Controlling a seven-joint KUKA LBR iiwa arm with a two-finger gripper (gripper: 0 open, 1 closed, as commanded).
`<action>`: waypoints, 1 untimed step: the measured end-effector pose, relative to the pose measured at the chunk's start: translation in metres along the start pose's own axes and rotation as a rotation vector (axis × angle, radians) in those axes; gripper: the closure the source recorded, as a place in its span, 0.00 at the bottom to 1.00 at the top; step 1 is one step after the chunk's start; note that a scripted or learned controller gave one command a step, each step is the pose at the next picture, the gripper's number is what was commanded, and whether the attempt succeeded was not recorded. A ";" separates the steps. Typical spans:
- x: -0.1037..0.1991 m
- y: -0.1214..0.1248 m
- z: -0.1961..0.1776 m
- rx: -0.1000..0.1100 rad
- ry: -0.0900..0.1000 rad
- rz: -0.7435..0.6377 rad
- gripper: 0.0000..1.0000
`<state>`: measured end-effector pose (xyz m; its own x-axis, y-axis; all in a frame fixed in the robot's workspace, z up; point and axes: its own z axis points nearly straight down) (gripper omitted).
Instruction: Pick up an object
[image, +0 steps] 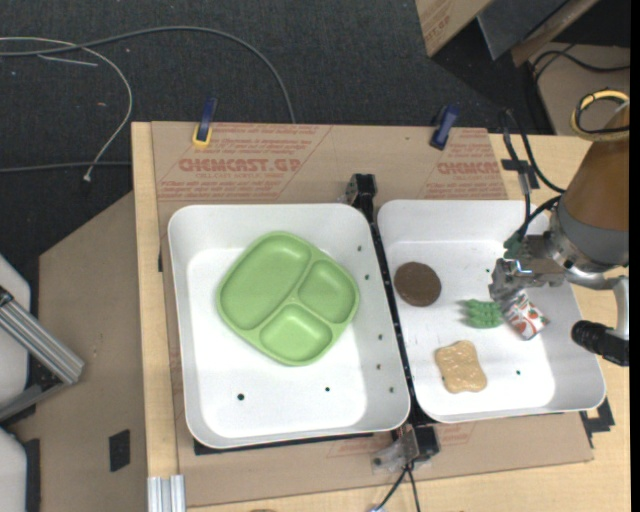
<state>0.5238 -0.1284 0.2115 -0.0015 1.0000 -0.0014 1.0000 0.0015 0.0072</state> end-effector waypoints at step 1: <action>0.000 0.002 -0.054 -0.001 0.000 0.000 1.00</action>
